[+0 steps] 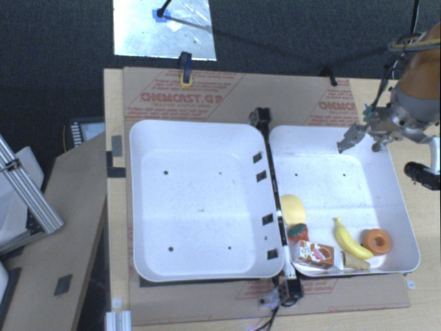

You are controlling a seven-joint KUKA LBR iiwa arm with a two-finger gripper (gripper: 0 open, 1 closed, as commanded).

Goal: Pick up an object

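My gripper hangs over the back right corner of the right bin. Its fingers stand apart, open, with nothing between them. The objects lie well away from it, along the bin's front edge: a pale yellow rounded fruit, a small red and green item, a red and white packet, a banana and an orange ring. A tan piece pokes out from under the banana.
The left bin sits beside the right one, split from it by a black clip rail. Both rest on a cardboard sheet. The arm's grey wrist and orange band enter at upper right.
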